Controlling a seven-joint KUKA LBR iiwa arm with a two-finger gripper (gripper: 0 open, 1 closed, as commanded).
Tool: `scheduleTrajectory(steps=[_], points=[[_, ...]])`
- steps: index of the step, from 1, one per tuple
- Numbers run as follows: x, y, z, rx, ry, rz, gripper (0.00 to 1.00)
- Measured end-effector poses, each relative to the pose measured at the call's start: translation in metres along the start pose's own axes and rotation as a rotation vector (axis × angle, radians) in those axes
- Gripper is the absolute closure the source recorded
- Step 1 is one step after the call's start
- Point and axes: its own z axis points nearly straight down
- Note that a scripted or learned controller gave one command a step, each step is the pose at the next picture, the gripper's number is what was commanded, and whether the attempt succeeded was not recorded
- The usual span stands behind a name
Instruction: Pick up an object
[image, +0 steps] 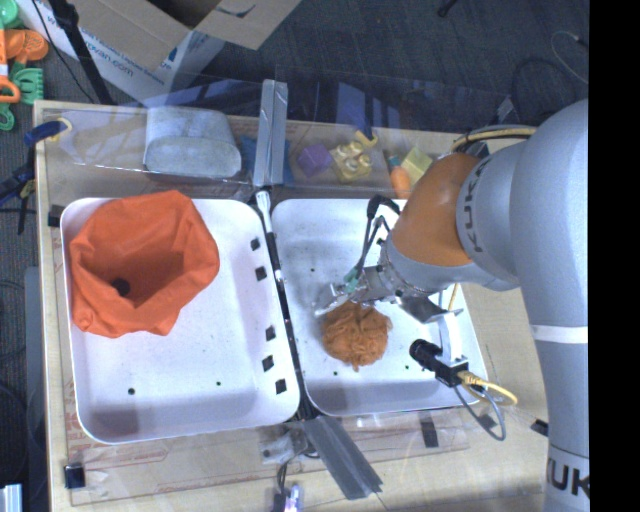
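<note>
Camera view: nearest, the right bin (330, 400) holds an orange fuzzy clump (356, 334) near its middle. The gripper (352, 290) sits touching the clump's top edge; whether it has closed cannot be told from here. The soft fibres could slip out on lifting. Bare floor surrounds the clump, walls well apart. Farther left, 1 orange cloth (140, 260) fills the left bin (180, 400).

The desk (510, 380) bears two shallow white bins side by side, the left bin (200, 400) and the right bin (330, 390), edges touching.
</note>
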Motion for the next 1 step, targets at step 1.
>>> scheduleTrajectory(steps=[1], points=[[0.0118,0.0013,0.0200,0.006,0.005,-0.067,0.00]])
